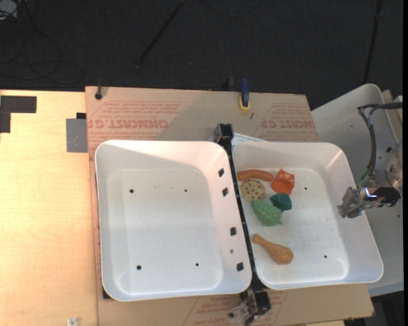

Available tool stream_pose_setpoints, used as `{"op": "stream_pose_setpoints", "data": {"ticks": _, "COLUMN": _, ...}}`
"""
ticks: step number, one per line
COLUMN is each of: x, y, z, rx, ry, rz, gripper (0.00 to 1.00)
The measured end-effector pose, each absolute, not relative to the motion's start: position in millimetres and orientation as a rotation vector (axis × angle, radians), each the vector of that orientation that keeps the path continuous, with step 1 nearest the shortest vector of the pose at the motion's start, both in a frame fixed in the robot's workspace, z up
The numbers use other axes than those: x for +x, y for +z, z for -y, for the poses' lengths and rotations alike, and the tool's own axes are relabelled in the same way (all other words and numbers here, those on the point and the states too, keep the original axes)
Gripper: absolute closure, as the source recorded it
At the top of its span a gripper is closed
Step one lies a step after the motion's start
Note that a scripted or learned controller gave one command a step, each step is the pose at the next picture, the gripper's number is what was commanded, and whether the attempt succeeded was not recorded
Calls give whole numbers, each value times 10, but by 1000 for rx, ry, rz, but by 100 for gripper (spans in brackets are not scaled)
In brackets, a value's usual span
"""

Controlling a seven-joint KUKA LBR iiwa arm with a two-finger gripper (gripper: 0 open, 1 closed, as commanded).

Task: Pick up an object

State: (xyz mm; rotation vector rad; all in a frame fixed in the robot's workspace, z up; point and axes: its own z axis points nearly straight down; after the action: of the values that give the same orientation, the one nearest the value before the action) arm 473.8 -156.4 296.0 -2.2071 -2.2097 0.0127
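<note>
left bin (122, 161): left of the right bin, walls touching.
right bin (326, 161): landmark; all the objects lie in its left half.
arm: reaches in at the right bin's right rim.
gripper (350, 204): over that rim, holding nothing; opening too small to tell.
green toy (266, 212): bin centre-left, well apart from gripper, straight left of it.
drumstick (273, 248): below the green toy, long axis slanting down-right.
sausage (256, 175): top of the cluster, lying left-right.
red block (283, 181): just right of the sausage.
cookie (253, 191): under the sausage.
</note>
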Motion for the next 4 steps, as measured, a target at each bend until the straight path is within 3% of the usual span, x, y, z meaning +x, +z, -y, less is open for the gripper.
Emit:
{"op": "stream_pose_setpoints", "data": {"ticks": 1, "x": 4767, "y": 4718, "z": 1616, "rx": -2231, "ry": -13, "rz": 2234, "gripper": 100}}
{"op": "stream_pose_setpoints", "data": {"ticks": 2, "x": 4766, "y": 5419, "z": 861, "rx": -2215, "ry": -7, "rz": 2233, "gripper": 100}}
{"op": "stream_pose_setpoints", "data": {"ticks": 3, "x": 4740, "y": 3540, "z": 333, "rx": -2205, "ry": 21, "rz": 2215, "gripper": 100}}
{"op": "stream_pose_setpoints", "data": {"ticks": 4, "x": 4762, "y": 4075, "z": -287, "rx": -2214, "ry": -2, "rz": 2228, "gripper": 100}}
